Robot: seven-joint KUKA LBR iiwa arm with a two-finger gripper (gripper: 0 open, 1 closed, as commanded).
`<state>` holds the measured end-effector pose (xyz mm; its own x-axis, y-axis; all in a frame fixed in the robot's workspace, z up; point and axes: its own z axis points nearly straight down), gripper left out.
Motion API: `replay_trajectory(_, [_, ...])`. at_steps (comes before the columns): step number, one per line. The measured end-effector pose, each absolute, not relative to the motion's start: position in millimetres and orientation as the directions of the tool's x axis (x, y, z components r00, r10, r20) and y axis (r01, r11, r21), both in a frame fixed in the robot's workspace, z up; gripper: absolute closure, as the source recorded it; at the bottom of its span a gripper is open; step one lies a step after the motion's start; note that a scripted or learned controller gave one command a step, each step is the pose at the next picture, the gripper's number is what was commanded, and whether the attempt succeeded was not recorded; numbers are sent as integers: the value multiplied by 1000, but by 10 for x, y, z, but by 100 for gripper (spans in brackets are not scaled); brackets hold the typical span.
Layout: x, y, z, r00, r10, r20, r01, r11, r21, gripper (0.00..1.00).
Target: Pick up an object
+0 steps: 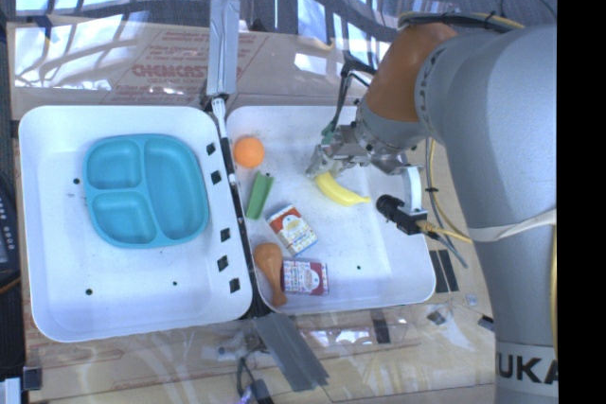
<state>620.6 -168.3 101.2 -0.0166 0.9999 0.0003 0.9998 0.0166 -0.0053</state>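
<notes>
Right bin (398, 284): crowded along its left side. Orange ball (248, 152) far left; green stick (258, 195) just near of it; small carton (293, 231), red packet (305, 277) and brown drumstick-shaped toy (270, 270) clustered toward the near-left corner. Banana (341, 193) mid-bin, the gripper (327, 158) directly over its far end. Open floor near right, between banana and near wall. Arm (473, 118) blocks the right side.

Left bin (47, 298): blue divided plate (147, 189) at centre; bare margins all round.
</notes>
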Motion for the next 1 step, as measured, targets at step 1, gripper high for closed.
replay_trajectory(1, [6188, -1398, 2225, -183, 983, -1, 983, 183, 1, 100])
